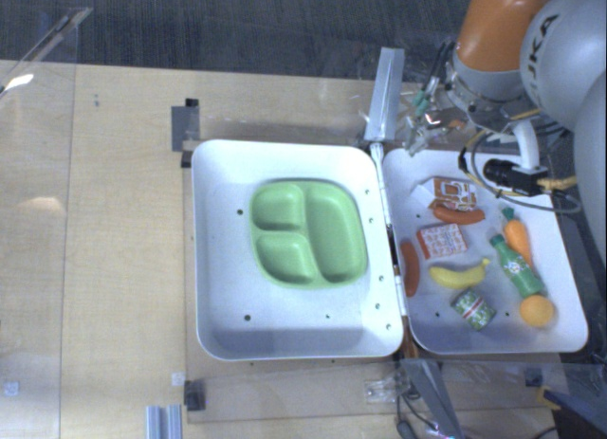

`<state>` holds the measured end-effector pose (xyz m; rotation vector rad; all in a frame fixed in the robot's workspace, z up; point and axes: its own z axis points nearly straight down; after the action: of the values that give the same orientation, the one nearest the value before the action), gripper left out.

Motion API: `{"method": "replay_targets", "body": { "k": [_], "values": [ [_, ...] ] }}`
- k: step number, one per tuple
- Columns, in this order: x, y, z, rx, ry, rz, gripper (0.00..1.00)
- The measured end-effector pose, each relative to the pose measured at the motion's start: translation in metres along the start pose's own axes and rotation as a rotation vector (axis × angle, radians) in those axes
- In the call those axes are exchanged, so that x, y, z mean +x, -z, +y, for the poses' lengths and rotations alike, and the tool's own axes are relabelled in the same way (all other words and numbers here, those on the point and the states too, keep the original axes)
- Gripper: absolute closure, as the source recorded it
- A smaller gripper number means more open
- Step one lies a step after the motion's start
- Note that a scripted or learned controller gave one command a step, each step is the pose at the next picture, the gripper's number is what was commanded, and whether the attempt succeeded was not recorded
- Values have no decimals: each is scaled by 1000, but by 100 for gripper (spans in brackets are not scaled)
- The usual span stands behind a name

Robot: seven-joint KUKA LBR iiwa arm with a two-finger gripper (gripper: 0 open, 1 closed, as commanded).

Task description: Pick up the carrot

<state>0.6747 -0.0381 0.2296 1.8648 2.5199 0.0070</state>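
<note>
The gripper [424,122] sits at the 12 o'clock edge of the right bin [569,333], above its far left corner, just right of a grey upright post [384,96]. It is a tangle of small metal parts and wires there, and whether it is spread or closed cannot be made out; nothing can be seen held in it. Behind it, toward 1 o'clock, the orange band [503,6] and the grey arm [569,48] fill the corner and are cut off by the frame; black cables [507,176] loop below the wrist over the bin's far edge.

The carrot [517,238] lies in the right bin, well apart from the gripper, toward 4 o'clock from it. Its long axis runs roughly 12 to 6 o'clock, slightly tilted, with a green tip at the 12 o'clock end. At its 6 o'clock side is a green bottle [517,266], just beside or touching it, and an orange fruit [537,311] lies beyond.

Toward 9 o'clock of the carrot lie a printed packet [453,191], a sausage [455,211], a red-and-white box [443,241], a banana [459,275], a green can [472,309] and a long reddish sausage [411,268] by the bin's left wall. Labels are too small to read.

The left bin [218,314] holds a green divided tray [309,231].
</note>
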Motion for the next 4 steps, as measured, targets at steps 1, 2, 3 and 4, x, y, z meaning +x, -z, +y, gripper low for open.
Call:
{"method": "replay_targets", "body": {
  "k": [1,2,3,4],
  "values": [
    [0,9,2,-2,5,-1,100],
    [8,8,-2,4,322,3,100],
    [-11,-47,-8,1,843,5,100],
    [-50,-9,-40,-1,1100,3,100]
  ]
}}
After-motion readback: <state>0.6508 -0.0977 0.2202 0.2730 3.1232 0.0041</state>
